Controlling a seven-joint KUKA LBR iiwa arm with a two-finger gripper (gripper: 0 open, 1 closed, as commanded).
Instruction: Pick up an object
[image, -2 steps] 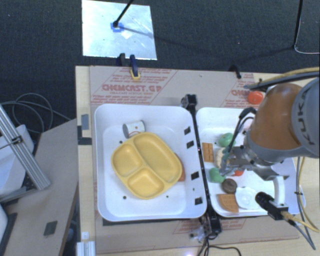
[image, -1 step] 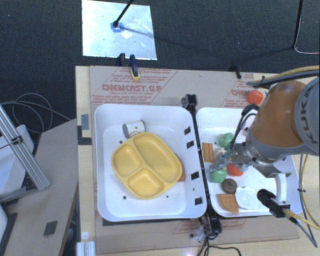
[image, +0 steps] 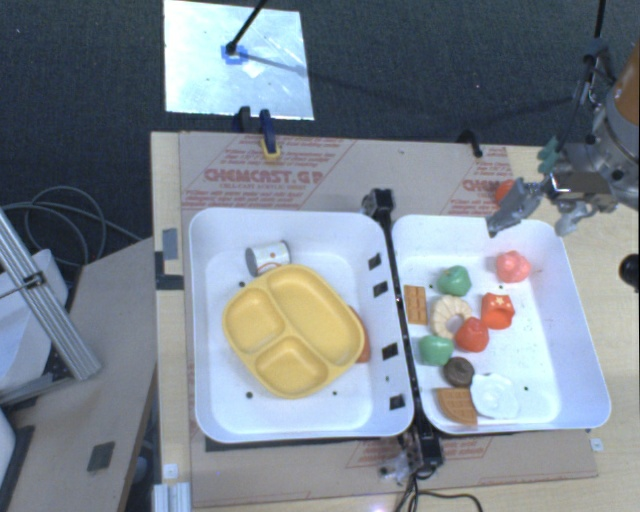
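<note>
Gripper (image: 540, 208) hovering above the far edge of the right bin (image: 575, 300), fingers spread open, nothing between them, pink toy (image: 513, 266) lying just below in that bin's far corner, yellow divided plate (image: 292, 329) in the left bin (image: 215, 400).

Red print "CHEMCAST GP" stands on the brown board (image: 300, 170) beneath the bins.
</note>
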